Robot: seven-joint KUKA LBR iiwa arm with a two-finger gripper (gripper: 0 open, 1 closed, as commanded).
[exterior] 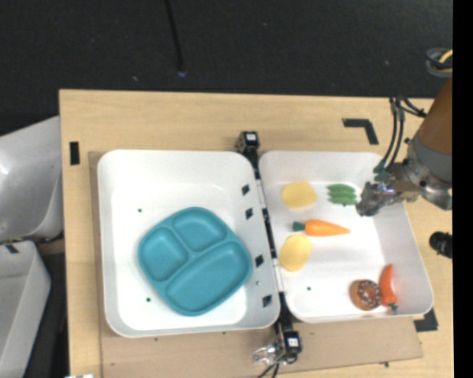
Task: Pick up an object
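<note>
The right bin [394, 239] holds several toy foods: a yellow piece [299, 194] at the back left, a green leafy piece [341, 193] beside it, an orange carrot [326, 227] in the middle, a second yellow piece [295, 252] at the left, and a brown donut [366, 294] with a red-orange pepper [388, 284] at the front right. My gripper [370, 201] hangs low over the bin's back right, just right of the green piece. Nothing is visible between its tips.
The left bin [118, 235] holds a blue divided plate [194, 260]. A black clip [247, 141] sits at the back of the divider between the bins. The arm's orange band [441, 116] and cables stand over the bench's right side.
</note>
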